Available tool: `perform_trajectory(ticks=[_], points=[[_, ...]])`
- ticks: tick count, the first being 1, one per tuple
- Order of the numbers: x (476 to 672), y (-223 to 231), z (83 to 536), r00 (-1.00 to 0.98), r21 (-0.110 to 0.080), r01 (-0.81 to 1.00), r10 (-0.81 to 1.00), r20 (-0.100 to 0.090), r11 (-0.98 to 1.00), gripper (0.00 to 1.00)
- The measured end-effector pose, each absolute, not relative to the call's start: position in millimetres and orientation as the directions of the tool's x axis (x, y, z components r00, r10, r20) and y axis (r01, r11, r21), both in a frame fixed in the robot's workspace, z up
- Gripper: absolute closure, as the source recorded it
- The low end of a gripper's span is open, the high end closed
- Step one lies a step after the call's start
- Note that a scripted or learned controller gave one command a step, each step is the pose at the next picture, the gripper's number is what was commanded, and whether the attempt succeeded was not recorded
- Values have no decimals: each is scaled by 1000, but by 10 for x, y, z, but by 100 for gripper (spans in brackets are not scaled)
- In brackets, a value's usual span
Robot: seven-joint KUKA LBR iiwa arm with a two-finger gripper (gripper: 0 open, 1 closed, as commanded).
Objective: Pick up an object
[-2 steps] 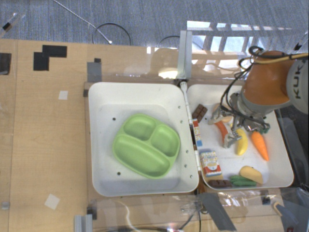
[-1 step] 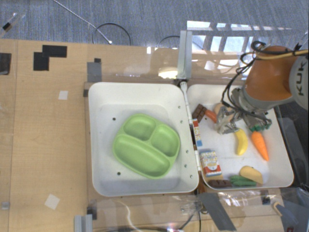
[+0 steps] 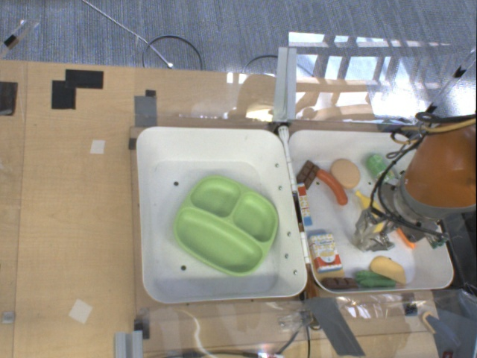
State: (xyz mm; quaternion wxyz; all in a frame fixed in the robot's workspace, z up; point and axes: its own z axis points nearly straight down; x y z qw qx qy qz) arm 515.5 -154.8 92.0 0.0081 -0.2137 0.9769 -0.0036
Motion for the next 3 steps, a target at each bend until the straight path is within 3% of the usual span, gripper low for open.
perform_trajectory(ticks=[1,2,3], points=[[5154,-1548,913,-908,-11,-418,-418,-13,908,0],[6001,-1292,898,-948,-5,-318,-318,-16,948,0],[6452,-871,888,-970,-1,-243,-243,-14,970,0]])
